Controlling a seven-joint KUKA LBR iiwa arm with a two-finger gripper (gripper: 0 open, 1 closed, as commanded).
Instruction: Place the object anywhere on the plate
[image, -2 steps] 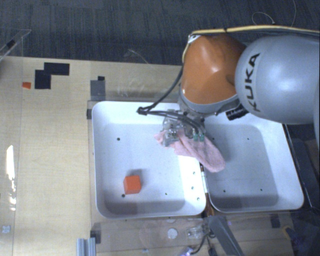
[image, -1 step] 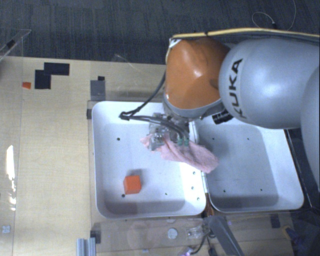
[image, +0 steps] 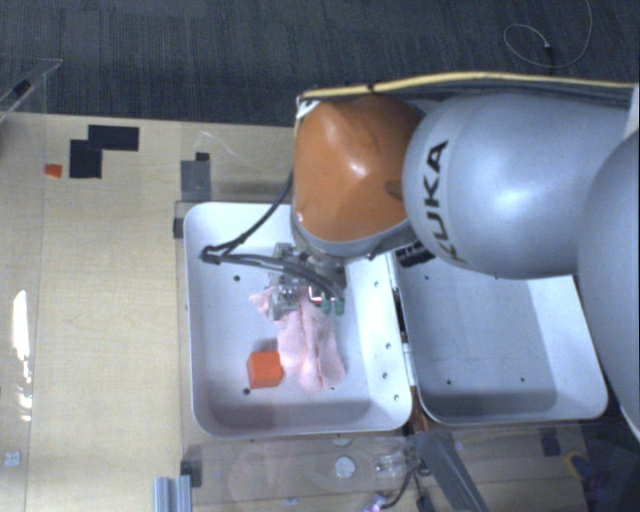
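My gripper (image: 306, 291) hangs over the middle of the left white bin (image: 215, 300), mostly hidden under the orange wrist band and grey arm. Directly below it, a pale pink, soft-looking object (image: 312, 352) stretches from the gripper tip toward the bin's front. Its upper end meets the gripper, but I cannot tell whether it is held or just lying on the bin floor. A small orange block (image: 265, 369) rests on the bin floor, touching the pink object's left side.
The right white bin (image: 500, 370) sits beside the left one, partly covered by the arm. A black cable (image: 235, 252) loops from the wrist across the left bin's back. Left of the bins lies bare wooden bench (image: 100, 330) with black markers at the back.
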